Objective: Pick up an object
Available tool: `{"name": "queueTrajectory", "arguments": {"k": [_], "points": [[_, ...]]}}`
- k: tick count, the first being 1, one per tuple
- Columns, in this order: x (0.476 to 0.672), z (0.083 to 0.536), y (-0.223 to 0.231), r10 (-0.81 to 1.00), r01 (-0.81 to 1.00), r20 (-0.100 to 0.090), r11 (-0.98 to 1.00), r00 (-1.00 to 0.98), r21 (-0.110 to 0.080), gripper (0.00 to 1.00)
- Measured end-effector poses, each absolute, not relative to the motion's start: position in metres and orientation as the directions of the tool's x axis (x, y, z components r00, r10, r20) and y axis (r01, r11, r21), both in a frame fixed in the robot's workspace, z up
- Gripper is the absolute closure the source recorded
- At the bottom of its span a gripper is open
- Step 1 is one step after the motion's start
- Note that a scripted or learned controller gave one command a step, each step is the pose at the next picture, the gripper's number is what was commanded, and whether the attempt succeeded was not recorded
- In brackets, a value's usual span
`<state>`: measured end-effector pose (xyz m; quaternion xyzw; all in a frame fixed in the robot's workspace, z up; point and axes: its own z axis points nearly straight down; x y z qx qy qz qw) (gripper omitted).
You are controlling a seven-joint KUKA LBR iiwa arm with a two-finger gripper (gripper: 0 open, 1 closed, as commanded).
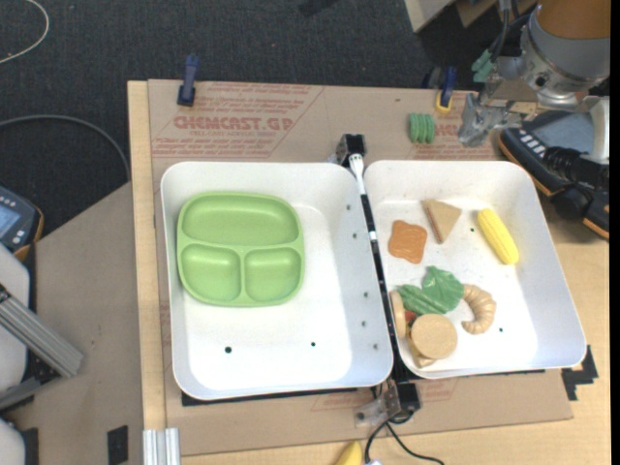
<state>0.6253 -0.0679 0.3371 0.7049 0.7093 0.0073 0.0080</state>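
Hovering: the grey metal two-finger gripper hangs above the bench just past the right shallow white plastic bin's far rim, at 1 o'clock from it; whether it is parted or closed I cannot tell.
Right bin: yellow toy corn cob at 2 o'clock, tan wedge, orange square piece, green leafy piece, tan croissant, round tan disc at 7 o'clock.
Left bin: light green three-compartment plate.

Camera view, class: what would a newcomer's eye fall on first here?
Probably the green divided plate, alone in the left bin. Next, the toy food clustered in the right bin, with the yellow corn brightest. The gripper hangs beyond that bin's far edge.
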Motion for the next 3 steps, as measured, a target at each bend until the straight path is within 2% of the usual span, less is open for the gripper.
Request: {"name": "queueTrajectory", "arguments": {"k": [1, 2, 3], "points": [[0.637, 0.454, 0.044, 1.000, 1.000, 0.003, 0.012, -0.012, 0.019, 1.00], [0.666, 0.541, 0.141, 1.000, 1.000, 0.005, 0.011, -0.011, 0.013, 1.00], [0.612, 0.536, 0.227, 1.000, 1.000, 0.004, 0.012, -0.012, -0.003, 1.00]]}}
